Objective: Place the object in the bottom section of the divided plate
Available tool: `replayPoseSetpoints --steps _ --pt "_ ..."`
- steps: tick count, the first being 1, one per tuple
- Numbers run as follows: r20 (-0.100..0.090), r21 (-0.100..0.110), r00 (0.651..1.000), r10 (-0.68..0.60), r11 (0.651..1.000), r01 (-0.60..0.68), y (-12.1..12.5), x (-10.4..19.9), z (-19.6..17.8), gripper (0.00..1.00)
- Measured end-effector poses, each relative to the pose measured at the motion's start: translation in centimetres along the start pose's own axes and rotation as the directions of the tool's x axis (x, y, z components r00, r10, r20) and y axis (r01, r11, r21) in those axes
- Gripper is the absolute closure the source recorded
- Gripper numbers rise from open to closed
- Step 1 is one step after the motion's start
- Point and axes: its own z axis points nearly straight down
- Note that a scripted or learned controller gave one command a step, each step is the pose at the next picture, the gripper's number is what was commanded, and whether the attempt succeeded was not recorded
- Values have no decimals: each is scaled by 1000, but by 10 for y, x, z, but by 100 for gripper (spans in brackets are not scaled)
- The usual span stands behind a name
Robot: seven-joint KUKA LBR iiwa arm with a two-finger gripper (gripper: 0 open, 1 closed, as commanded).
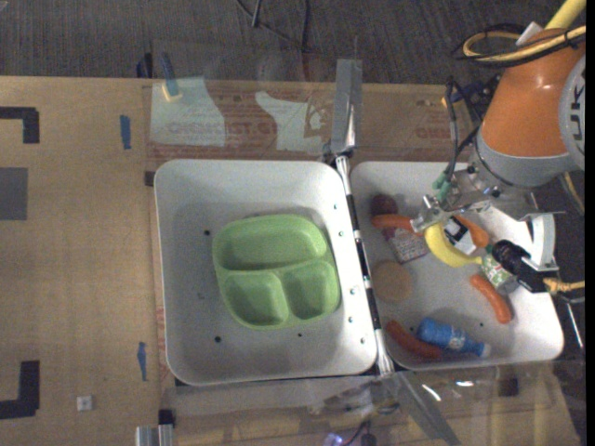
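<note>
Nearest, a blue bottle and red sausage lie below the hand. Beside the hand rests a yellow banana, likely the target: light, stiff, smooth, best pinched mid-length. Whether the hand is spread cannot be told. Left of it, well apart, sits the green plate.
</note>
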Motion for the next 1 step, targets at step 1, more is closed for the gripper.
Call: replayPoseSetpoints --steps 1 --pt "0 -3 996 85 996 -85 35 80 -2 100"
